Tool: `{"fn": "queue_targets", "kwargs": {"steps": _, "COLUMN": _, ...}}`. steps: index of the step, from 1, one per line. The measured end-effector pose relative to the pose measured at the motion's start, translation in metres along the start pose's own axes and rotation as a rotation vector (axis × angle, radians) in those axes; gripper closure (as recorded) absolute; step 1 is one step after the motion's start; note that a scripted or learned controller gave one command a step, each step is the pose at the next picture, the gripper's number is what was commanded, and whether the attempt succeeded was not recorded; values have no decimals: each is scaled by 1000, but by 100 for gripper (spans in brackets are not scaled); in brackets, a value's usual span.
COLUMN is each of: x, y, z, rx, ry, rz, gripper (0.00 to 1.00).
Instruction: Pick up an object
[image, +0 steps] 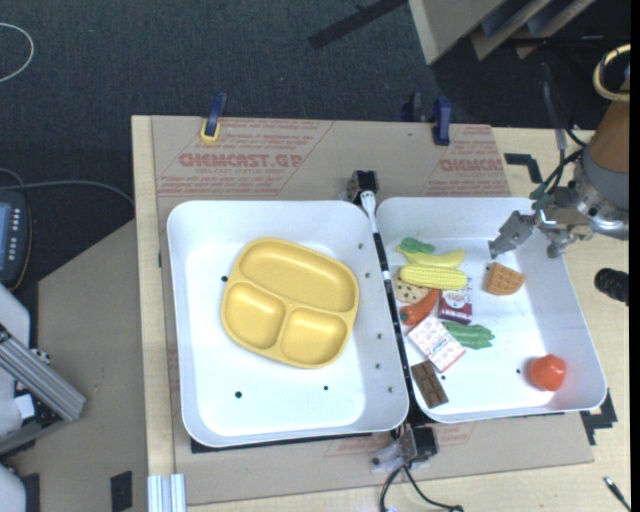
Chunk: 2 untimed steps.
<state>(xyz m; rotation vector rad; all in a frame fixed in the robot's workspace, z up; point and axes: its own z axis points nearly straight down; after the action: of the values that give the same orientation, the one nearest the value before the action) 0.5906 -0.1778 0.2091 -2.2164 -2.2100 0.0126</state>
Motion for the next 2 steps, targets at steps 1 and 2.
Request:
{"fn": "queue_targets", "kwargs": {"steps": 1, "x": 1, "y": 3, "z": -9, "rx": -15, "ry": -3, "rz": -3, "gripper": 0}}
{"fn": "queue_targets", "kwargs": {"steps": 2, "x": -2, "y": 3, "z": 34, "rx": -9, "ry": -1, "rz": -3, "gripper": 0}}
